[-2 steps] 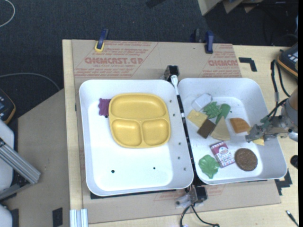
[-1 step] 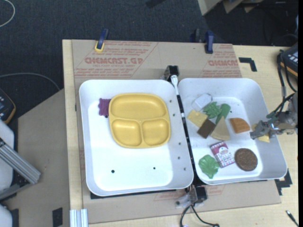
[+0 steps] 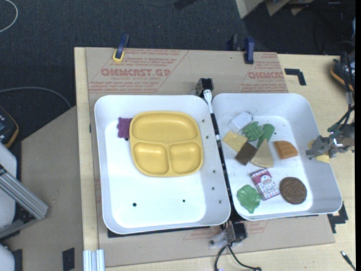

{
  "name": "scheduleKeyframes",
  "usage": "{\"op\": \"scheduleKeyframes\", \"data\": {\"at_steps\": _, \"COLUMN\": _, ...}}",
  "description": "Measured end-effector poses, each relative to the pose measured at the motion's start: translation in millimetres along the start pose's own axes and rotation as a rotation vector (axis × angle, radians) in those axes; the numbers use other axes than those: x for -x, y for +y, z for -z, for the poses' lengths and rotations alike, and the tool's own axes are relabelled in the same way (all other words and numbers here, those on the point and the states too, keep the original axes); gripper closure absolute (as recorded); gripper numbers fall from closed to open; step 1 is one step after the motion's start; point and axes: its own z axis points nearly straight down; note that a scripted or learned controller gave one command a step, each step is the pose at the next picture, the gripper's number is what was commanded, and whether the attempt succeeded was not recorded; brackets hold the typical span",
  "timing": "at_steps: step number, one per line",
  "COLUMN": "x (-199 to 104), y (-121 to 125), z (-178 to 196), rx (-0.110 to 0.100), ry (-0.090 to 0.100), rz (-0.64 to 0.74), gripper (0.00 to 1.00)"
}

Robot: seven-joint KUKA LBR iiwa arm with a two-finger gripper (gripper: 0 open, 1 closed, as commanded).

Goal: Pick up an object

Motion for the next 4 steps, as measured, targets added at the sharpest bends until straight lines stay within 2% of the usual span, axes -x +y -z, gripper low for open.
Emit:
{"op": "scheduleKeyframes", "data": {"at_steps": 1, "x": -55, "y": -4, "z": 6, "rx": -0.003, "ry": 0.002, "rz": -0.002, "gripper": 1.00}}
{"op": "scheduleKeyframes", "data": {"at_steps": 3, "x": -147, "y": -6, "z": -6, "rx": -0.003, "ry": 0.003, "rz": -0.002, "gripper": 1.00}}
{"op": "scheduleKeyframes", "data": {"at_steps": 4, "x": -171, "y": 5, "z": 12, "rx": 0.000, "ry": 0.001, "rz": -0.001, "gripper": 1.00}}
